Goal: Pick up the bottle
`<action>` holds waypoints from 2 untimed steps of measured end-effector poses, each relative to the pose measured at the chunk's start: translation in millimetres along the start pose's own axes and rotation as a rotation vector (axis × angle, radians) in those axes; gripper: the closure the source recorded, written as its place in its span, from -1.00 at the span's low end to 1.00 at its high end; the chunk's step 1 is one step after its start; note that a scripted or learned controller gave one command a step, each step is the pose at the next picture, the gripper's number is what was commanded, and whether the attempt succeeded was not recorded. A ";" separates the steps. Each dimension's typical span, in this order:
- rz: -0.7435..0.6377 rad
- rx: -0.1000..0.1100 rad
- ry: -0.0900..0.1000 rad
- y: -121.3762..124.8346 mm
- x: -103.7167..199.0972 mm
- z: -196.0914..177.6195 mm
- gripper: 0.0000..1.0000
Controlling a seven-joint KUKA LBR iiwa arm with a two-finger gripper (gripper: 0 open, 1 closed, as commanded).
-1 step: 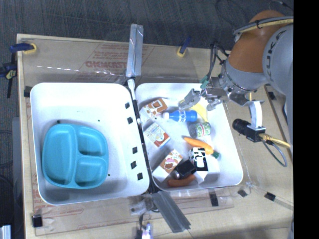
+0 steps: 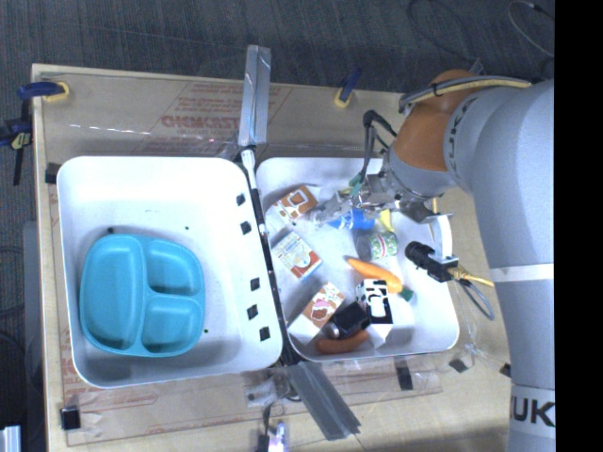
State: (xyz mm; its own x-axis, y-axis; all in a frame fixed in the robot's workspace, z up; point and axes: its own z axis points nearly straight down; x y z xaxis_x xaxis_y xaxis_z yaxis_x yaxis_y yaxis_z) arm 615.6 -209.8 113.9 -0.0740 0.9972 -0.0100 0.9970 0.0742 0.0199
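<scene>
We lower our tool (image 2: 369, 199) over the clear bottle (image 2: 345, 212), which lies among clutter in the right bin (image 2: 429, 332); its grip we cannot tell.

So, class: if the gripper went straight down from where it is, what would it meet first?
Probably the clear bottle with the blue cap, lying in the right bin just under the gripper; depth is hard to judge.
</scene>
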 end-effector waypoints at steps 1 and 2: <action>-0.003 -0.007 -0.002 15.0 -3.4 5.5 -1.00; -0.027 0.019 0.005 29.3 10.1 18.9 -1.00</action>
State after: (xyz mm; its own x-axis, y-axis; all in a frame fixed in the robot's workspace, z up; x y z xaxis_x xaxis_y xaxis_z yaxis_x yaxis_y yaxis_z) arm 644.4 -197.6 95.5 -0.1008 0.9949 -0.0054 0.9949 0.1008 0.0012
